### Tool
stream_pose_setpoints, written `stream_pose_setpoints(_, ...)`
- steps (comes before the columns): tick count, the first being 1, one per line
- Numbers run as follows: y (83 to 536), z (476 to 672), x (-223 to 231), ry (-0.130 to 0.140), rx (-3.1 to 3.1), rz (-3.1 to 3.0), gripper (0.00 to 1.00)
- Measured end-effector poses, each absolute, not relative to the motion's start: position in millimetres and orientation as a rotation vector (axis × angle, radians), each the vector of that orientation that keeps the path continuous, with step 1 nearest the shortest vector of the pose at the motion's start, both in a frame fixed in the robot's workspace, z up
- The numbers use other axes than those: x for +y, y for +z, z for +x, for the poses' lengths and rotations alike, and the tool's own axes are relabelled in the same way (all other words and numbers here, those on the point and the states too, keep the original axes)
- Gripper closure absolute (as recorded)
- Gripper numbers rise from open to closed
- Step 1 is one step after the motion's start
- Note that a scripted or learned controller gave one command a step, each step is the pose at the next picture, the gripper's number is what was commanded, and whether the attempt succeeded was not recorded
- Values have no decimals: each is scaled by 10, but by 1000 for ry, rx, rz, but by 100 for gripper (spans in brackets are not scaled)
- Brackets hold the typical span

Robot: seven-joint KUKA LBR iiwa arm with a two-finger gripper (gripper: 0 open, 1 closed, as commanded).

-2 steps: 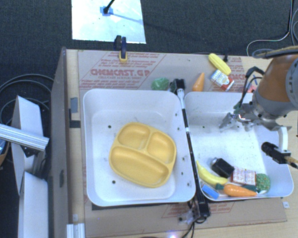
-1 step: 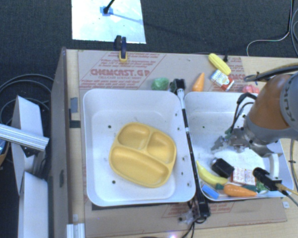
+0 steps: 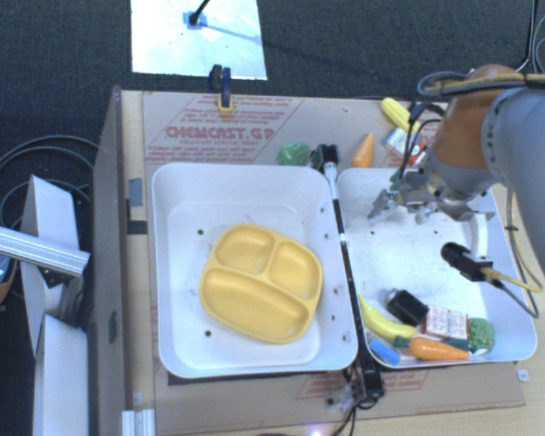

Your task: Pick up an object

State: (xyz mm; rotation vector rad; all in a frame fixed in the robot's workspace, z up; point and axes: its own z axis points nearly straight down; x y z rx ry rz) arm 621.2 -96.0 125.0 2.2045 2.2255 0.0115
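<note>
My gripper (image 3: 388, 205) hangs low over the upper part of the right bin (image 3: 518, 334), above bare white floor, with nothing seen in it. The loose objects lie in that bin's near corner, well below the gripper: a yellow banana (image 3: 384, 321), a small black block (image 3: 406, 306), an orange carrot (image 3: 439, 350), a red and white packet (image 3: 446, 322), a green piece (image 3: 480, 334) and a small blue piece (image 3: 385, 353). The left bin (image 3: 177, 271) holds a yellow divided plate (image 3: 260, 282).
Beyond the bins, on the cardboard, lie a green item (image 3: 293, 154), an orange carrot-like piece (image 3: 363, 151), a yellow item (image 3: 395, 113) and a small packet (image 3: 401, 141). A black-headed tool with a pale handle (image 3: 334, 198) runs along the seam between the bins.
</note>
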Motion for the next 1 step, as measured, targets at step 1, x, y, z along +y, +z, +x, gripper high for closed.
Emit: stream_pose_setpoints(1,836,6707,-1450,4,2221,2213,0)
